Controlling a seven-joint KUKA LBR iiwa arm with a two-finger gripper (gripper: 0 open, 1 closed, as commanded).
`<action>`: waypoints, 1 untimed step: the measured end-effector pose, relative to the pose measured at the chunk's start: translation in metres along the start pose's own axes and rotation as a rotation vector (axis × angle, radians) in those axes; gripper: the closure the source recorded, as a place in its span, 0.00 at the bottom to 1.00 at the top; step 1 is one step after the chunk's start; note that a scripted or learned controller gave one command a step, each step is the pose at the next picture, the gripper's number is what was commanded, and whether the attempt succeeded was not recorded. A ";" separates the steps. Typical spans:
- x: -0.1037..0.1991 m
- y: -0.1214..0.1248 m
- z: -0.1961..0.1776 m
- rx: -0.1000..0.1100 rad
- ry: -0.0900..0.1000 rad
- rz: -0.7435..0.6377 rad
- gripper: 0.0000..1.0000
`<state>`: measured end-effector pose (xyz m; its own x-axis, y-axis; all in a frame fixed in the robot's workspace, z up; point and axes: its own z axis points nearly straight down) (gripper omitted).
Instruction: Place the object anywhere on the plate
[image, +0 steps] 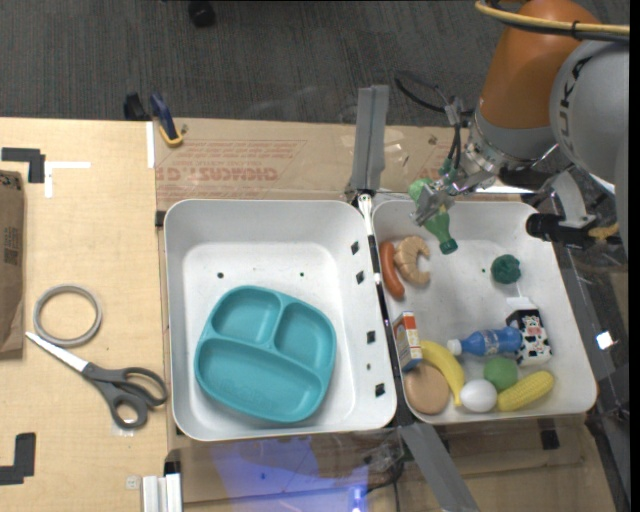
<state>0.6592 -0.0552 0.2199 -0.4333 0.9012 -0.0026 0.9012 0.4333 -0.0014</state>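
A teal divided plate (265, 352) lies in the left white bin (200, 232), with nothing on it. My gripper (434, 207) hangs over the far left corner of the right bin (560, 262), well to the right of the plate. A slim green toy (443, 236) sticks out below its grey fingers and seems gripped between them, lifted off the bin floor. Just below it lie a tan croissant (411, 258) and a red sausage (391, 272).
The right bin also holds a dark green ball (506, 268), a cow toy (531, 336), a blue bottle (490, 343), a banana (446, 368), two eggs, a corn cob (525, 390) and a small box (408, 340). Scissors (112, 381) and a tape roll (67, 312) lie on the bench at left.
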 end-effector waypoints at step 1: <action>0.047 -0.086 -0.038 0.000 0.002 -0.027 1.00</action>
<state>0.5618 -0.0500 0.2578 -0.4574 0.8893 -0.0010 0.8893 0.4574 -0.0013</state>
